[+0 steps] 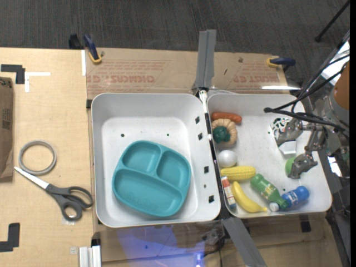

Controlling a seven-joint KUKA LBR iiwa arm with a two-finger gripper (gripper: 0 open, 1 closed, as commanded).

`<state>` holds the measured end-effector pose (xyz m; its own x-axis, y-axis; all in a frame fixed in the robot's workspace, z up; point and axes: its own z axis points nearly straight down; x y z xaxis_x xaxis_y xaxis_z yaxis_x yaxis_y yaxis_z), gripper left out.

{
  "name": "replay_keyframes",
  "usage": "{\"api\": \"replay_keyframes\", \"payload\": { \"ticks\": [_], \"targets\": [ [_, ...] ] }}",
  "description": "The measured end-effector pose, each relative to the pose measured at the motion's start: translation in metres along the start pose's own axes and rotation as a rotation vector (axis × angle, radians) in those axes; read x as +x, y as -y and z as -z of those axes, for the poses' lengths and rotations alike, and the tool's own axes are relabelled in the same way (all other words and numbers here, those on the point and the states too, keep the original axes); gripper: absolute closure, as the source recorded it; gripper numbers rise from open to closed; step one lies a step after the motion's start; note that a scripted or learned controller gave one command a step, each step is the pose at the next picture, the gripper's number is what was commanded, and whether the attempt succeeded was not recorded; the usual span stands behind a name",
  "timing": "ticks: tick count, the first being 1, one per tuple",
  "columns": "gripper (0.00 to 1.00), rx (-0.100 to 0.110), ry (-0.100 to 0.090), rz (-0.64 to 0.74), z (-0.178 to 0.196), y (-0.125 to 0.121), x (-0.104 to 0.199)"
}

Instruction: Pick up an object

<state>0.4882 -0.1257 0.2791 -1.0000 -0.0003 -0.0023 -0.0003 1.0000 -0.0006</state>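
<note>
While the arm reaches in from the right edge, your gripper (302, 161) hangs low over the right bin (256, 107); its fingers sit just beside a small green object (290, 166), and you cannot tell whether they are parted or closed. At centre, the left bin (111, 115) holds a teal divided plate (152, 177). Lower right lie a banana (247, 198), a corn cob (238, 173), a green bottle (265, 187) and a blue bottle (294, 197).

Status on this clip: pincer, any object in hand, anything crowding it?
Pincer low in right bin, right side; finger state unclear. Green object just beside it, grasp unconfirmed. Blue bottle and green bottle close below.
</note>
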Motion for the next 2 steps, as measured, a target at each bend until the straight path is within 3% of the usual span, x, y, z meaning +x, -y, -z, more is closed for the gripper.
{"api": "replay_keyframes", "payload": {
  "ticks": [1, 2],
  "targets": [
    [0.00, 0.000, -0.001, -0.077, -0.186, 0.015, -0.001],
    [0.00, 0.000, 0.002, -0.025, -0.187, -0.017, -0.083]
  ]
}}
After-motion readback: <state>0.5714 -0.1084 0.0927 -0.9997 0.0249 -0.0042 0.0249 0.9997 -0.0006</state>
